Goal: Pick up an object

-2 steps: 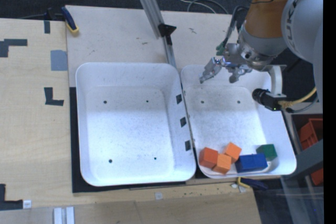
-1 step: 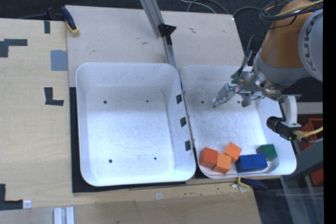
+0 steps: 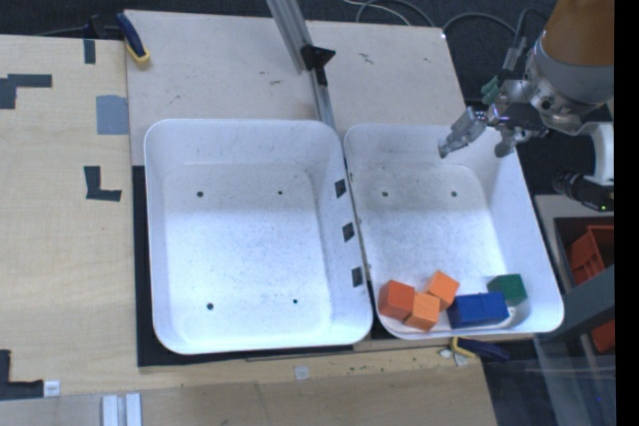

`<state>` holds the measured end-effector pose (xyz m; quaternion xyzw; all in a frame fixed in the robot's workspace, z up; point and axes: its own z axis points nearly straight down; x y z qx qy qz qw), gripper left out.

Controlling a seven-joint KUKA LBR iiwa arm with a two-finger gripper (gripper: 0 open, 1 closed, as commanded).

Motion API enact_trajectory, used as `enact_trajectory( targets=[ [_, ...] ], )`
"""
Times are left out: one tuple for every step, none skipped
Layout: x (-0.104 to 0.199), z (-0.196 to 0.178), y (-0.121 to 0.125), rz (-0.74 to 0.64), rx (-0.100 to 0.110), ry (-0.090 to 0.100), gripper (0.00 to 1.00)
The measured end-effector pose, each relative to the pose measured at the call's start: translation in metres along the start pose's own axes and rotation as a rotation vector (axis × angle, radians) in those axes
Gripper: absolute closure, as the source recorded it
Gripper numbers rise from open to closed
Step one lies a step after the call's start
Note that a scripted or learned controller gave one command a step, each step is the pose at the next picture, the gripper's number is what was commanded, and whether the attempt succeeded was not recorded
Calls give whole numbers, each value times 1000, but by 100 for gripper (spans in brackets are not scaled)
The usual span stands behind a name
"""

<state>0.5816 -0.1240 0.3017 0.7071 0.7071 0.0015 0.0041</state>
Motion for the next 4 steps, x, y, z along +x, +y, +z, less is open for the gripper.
enact_trajectory(
  targets=[
    [-19, 48, -47, 3, 16, 3, 0],
    [56, -121, -6, -6, 0, 3, 0],
    [55, 29, -72, 0, 19, 4, 0],
    [26, -76, -69, 0, 0, 1, 0]
  ],
)
